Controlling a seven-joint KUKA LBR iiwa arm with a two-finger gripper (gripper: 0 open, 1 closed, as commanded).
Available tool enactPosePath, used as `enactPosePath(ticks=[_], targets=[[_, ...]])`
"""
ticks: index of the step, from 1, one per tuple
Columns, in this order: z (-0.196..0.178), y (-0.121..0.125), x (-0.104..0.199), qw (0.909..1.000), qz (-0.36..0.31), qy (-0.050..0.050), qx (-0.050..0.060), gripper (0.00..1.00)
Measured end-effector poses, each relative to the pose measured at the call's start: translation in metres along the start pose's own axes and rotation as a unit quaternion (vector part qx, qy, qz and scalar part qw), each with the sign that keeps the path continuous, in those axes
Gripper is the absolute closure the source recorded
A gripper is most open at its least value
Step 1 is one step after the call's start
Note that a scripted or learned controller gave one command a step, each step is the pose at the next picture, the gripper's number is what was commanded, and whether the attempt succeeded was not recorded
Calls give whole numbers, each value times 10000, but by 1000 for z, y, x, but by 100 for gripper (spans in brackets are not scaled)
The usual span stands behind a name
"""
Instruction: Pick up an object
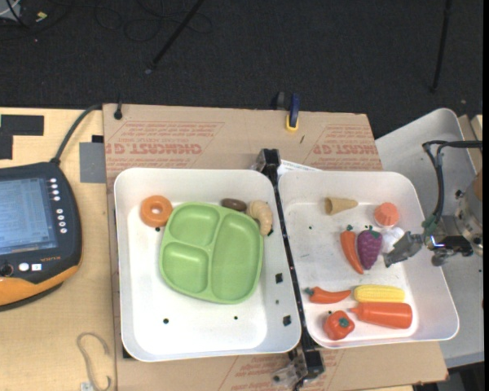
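Observation:
The right bin (424,194) holds several toy foods: a purple bunch of grapes (369,246) beside an orange carrot (351,252), an orange-red round fruit (385,214), a tan cone (340,205), a red chili (330,296), a yellow corn cob (380,292), a big orange carrot (384,315) and a small red pepper (339,325). My gripper (401,248) reaches in low from the right, just right of the grapes and below the round fruit. Nothing visibly hangs from it.
In the left bin (138,300) lie a green divided plate (211,252), an orange donut (156,210), a brown piece (234,204) and a beige piece (262,216). A teach pendant (24,226) rests left of the bins. A clamp (292,113) grips the cardboard's far edge.

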State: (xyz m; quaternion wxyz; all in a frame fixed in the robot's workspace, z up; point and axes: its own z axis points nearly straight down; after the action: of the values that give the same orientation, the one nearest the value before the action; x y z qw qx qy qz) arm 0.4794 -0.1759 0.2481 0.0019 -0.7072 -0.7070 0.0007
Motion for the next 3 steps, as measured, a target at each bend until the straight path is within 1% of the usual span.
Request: enactPosePath(ticks=[1,2,3], targets=[[64,-4,4,10000,-6,11,31,0],[114,5,4,10000,-8,7,18,0],[160,7,5,10000,1,-7,-19,0]])
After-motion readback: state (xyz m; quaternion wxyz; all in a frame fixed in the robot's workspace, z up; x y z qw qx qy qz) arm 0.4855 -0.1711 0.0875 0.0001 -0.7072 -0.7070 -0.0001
